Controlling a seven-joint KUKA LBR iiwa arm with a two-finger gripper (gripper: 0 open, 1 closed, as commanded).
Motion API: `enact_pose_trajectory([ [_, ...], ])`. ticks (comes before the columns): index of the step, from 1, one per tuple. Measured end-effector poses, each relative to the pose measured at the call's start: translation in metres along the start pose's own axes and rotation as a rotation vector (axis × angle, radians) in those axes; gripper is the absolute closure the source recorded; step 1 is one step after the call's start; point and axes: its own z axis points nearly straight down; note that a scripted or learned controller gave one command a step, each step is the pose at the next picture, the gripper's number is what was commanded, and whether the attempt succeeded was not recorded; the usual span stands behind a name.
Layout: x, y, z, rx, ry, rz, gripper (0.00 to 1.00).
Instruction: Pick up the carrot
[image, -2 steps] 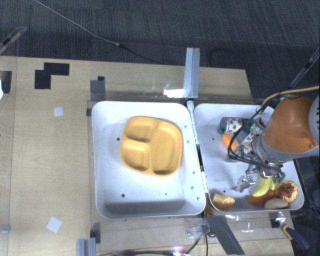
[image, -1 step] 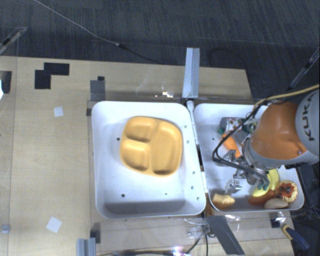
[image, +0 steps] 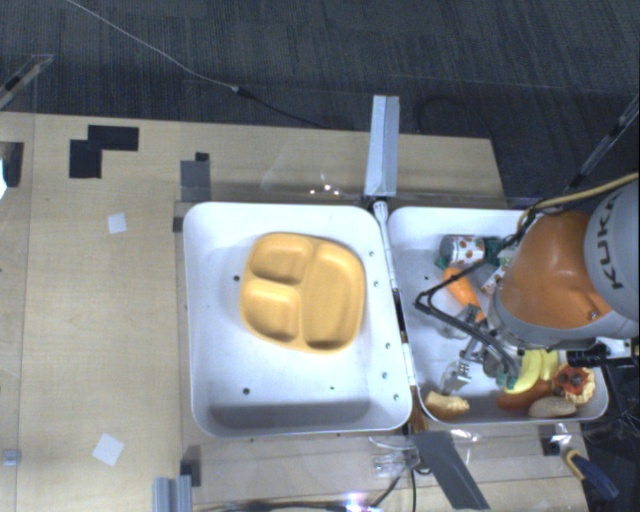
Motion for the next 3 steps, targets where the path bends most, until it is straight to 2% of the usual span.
enact_pose_trajectory([
  [1, -0.1, 0.023, 0.003, -0.002, 0.002, -0.065, 0.0],
  [2, -0.103, 0.025, -0.011, -0.004, -0.004, -0.072, 1.0],
  [3, -0.138, 0.139, -0.1, -0.009, 0.001, -0.055, 1.0],
])
